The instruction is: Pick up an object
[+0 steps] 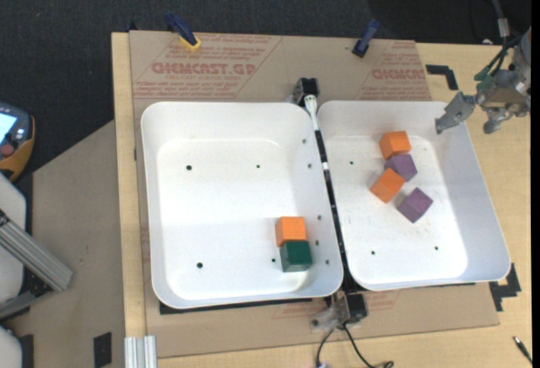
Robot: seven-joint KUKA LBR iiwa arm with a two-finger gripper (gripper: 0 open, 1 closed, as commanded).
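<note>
Orange cube (394, 143) beside open hand (474, 114)

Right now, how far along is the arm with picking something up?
Nothing looks picked yet. The gripper hangs open at the right bin's upper right edge, with nothing between its fingers. Two orange blocks and two purple blocks lie in that bin. Left to do: descend, close on one, lift.
</note>
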